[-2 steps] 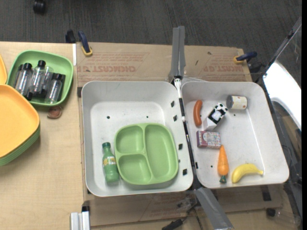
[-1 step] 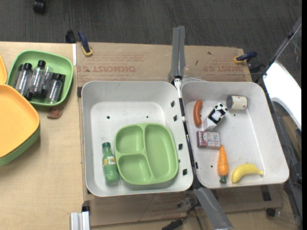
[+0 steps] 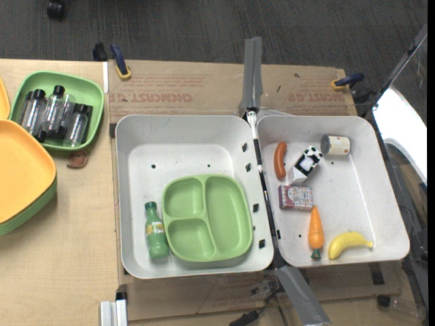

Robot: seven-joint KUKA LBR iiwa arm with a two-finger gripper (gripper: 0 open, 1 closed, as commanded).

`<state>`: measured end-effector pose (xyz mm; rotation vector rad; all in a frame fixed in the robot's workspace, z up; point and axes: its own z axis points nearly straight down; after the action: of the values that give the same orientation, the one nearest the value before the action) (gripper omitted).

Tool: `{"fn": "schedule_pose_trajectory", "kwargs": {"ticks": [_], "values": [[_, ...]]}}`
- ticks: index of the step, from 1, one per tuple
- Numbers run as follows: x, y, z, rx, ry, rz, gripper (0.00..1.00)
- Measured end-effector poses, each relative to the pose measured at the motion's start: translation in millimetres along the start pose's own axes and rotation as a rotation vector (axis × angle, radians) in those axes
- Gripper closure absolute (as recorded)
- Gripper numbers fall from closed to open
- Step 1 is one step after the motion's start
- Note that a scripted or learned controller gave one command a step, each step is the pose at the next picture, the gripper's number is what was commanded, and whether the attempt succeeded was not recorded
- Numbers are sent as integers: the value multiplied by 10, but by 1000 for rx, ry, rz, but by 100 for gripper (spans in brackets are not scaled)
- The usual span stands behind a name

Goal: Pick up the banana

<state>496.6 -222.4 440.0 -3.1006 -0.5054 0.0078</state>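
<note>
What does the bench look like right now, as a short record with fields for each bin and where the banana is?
left bin: green three-compartment tray; green bottle lying beside it, to its left in the view
right bin: banana, carrot, hot dog, pink carton, black-and-white cow toy, small can
banana location: near corner of right bin, just right of the carrot
banana state: lying flat, unheld
</note>
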Motion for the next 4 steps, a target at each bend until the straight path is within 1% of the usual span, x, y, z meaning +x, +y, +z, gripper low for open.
{"fn": "schedule_pose_trajectory", "kwargs": {"ticks": [1, 2, 3, 4], "values": [[-173, -57, 1361, 2, 0, 56, 100], [-174, -58, 924, 0, 0, 122, 100], [-177, -58, 620, 0, 0, 83, 100], [-175, -58, 135, 0, 0, -369, 100]]}}
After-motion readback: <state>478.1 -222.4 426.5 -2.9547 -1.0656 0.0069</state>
